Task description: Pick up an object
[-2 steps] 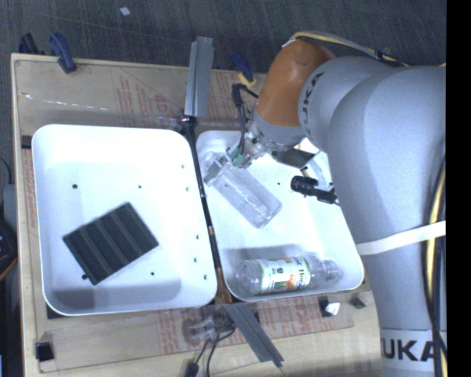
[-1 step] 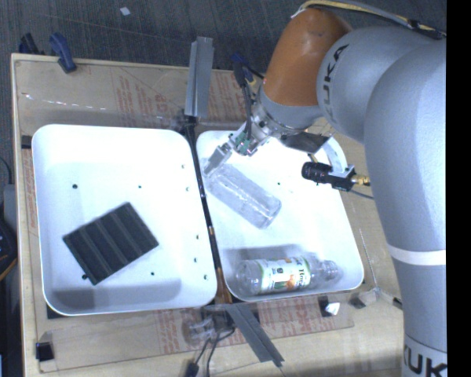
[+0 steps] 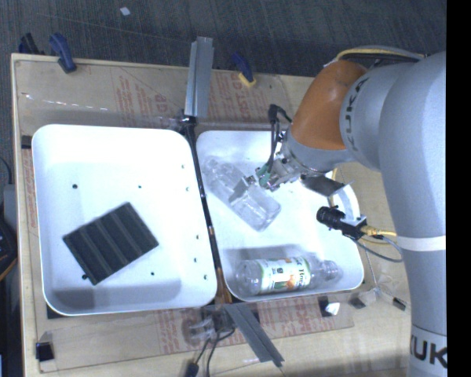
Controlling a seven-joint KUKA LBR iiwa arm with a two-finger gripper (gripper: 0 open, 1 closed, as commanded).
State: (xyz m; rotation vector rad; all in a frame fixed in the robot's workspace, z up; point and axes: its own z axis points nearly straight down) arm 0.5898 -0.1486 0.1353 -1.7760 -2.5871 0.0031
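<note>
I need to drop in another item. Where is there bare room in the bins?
Left bin: bare along its far side and near edge, around the ridged black pad. Right bin is crowded: hand over a clear bottle, labelled bottle along the near wall.

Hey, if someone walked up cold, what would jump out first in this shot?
The big grey arm with its orange band reaching in from the right, its claw down at a clear plastic bottle in the right bin. Then the dark ribbed slab in the left bin.
</note>
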